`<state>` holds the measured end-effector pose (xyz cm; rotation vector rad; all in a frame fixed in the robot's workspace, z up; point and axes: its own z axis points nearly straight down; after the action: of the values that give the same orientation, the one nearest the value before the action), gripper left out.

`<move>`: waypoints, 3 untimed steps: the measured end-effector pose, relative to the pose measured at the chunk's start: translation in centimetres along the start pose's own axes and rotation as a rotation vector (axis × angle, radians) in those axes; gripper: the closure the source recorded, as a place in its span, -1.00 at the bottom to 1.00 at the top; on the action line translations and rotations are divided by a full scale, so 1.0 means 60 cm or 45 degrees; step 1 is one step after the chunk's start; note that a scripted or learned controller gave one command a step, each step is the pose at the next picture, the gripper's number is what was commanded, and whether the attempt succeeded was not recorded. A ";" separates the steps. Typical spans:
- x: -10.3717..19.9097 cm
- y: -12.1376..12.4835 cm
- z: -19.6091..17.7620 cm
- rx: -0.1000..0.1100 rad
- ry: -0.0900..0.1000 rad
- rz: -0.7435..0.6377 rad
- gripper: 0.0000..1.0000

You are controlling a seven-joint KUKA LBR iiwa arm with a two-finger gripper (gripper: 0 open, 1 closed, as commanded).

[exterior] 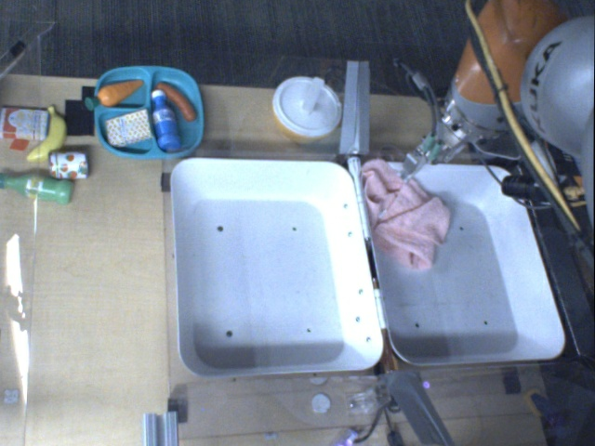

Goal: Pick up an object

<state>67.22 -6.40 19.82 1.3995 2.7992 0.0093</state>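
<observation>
Sitting just below and left of the pincer (416,161), the pink cloth (406,216) touches its tip; whether it grips, I cannot tell.

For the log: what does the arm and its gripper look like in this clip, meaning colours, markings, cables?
The arm is bulky and rounded, with a grey shell bearing dark KUKA lettering and an orange band above the wrist. Yellow and black cables loop along its outside. The wrist narrows to a silvery metal section, and the gripper is small and slender, with a greenish tint at its end.
</observation>
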 end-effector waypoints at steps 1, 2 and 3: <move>0.000 0.000 0.000 0.000 0.000 0.000 -1.00; -0.062 -0.055 0.172 0.021 0.026 0.081 -1.00; -0.071 -0.053 0.152 0.004 -0.008 0.080 1.00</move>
<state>67.37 -11.71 10.71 1.4849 2.7503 0.0015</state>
